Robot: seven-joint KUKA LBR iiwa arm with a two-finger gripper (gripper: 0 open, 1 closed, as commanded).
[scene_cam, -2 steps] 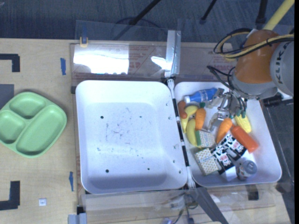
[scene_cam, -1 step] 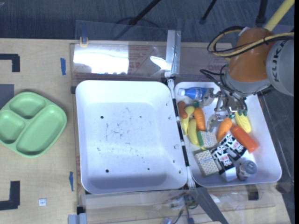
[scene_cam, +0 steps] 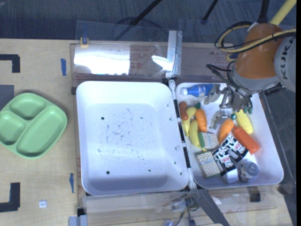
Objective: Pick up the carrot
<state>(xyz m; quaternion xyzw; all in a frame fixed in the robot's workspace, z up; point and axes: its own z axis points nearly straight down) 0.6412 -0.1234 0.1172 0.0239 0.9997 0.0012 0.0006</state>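
With the gripper (scene_cam: 225, 113) hung at upper right, its finger state not to be told, the carrot (scene_cam: 201, 119) mid-right in the right bin (scene_cam: 275, 166) could be missed among crowding toys.

From my station I see a light wooden bench (scene_cam: 37, 55) under a dark blue-grey carpet floor (scene_cam: 47, 8). Black tripod legs (scene_cam: 155, 6) cross the floor at the top. A clear plastic sheet (scene_cam: 122, 55) reflects bright light behind the bins. Black corner marks (scene_cam: 11, 62) and blue tape pieces (scene_cam: 63, 66) sit on the wood.
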